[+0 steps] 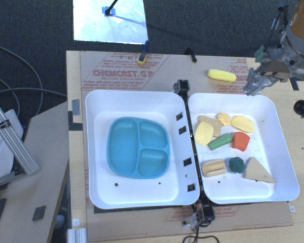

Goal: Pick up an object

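Note:
The right white bin (281, 135) holds several toy foods: a yellow piece (204, 132), a green piece (220, 141), a red-orange block (240, 140), a yellow oval (242, 123), a small orange piece (223, 118), a tan bun (214, 167), a dark green lump (236, 164) and a beige wedge (257, 171). My gripper (254, 86) hangs at the bin's far rim, above and right of these things, with nothing seen between its fingers. A yellow banana-like toy (222, 75) lies on the bench outside the bin, left of the gripper.
The left white bin (99, 120) holds a blue divided plate (138, 147). A black divider with clips (185, 130) runs between the bins. A shiny sheet (110, 14) lies at the back. Metal framing (10, 140) and cables stand at the left.

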Action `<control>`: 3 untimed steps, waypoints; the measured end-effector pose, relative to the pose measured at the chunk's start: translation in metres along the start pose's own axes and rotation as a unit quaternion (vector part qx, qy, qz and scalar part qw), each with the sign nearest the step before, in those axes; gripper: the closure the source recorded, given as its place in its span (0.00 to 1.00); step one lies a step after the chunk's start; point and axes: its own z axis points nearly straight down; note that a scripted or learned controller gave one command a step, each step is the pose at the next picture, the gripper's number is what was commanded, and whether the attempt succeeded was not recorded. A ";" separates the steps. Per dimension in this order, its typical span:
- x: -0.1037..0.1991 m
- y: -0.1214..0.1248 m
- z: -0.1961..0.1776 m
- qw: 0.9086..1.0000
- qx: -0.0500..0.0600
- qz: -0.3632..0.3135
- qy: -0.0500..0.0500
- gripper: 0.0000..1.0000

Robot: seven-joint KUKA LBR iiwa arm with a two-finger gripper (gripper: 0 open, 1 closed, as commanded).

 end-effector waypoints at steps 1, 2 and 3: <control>0.066 0.057 -0.024 1.000 0.000 -0.002 0.001 1.00; 0.071 0.037 0.185 1.000 0.011 0.004 0.000 1.00; 0.104 0.029 0.216 1.000 0.005 0.002 0.001 1.00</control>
